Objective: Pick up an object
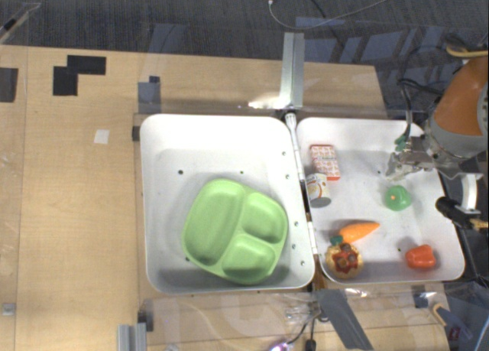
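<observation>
Green toy pepper (397, 199): lies on the floor of the right bin (359, 129), toward its right side, apart from every other item. Nearest to the gripper (399, 160), so judged the likely target. Squat and rounded, with a pale stem spot facing up toward the camera; no clear long axis.

Gripper: hangs just beyond the pepper on the far side, on the grey arm (458, 116) with its orange band. Whether the hand is released or clenched cannot be told from this view. Nothing is seen held in it.

Other right-bin stock:
- Orange carrot (359, 230), lying flat, long axis running left to right, thick end left, tip pointing right and slightly far.
- Red pepper (420, 257), near right corner.
- Mixed-colour fruit cluster (344, 259), near edge, just nearer than the carrot.
- Red-and-white box (324, 162), far left part, long axis running near to far.
- Small can (317, 190), lying against the left wall.

Left bin (214, 126): bears a green divided plate (235, 230), tilted.

Risks, as judged:
- Gripper sits slightly far of the pepper; a straight descent could land on the bin floor or clip the far edge.
- Rounded, smooth body may squirt out of a closing pinch or roll away.
- A grip placed too high could slip off the crown.
</observation>
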You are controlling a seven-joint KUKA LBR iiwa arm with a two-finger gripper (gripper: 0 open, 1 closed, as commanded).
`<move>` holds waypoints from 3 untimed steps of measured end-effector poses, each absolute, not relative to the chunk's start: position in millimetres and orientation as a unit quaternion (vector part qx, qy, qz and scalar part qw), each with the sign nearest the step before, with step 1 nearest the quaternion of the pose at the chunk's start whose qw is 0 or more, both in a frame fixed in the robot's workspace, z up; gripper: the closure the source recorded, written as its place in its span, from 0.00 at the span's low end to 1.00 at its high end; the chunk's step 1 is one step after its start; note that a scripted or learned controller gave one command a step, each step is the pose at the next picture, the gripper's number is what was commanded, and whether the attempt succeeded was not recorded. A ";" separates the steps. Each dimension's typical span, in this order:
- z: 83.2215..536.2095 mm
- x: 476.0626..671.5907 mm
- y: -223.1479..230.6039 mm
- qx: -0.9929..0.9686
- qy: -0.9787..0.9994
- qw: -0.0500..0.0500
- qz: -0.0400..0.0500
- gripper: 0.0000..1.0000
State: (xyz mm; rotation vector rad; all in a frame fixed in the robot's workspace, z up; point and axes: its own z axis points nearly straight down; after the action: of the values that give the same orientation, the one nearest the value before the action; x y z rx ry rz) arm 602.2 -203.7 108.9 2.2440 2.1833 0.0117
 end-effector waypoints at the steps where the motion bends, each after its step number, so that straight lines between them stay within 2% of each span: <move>1: 108.9 602.1 -203.8 0.717 0.697 0.005 0.004 0.00; 2: 89.2 577.4 -201.8 0.723 0.691 0.004 0.003 0.00; 3: 101.9 580.3 -200.2 0.722 0.691 0.007 0.006 1.00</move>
State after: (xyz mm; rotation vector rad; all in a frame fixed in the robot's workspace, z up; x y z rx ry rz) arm 580.3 -200.2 101.9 2.2601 2.1632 0.0185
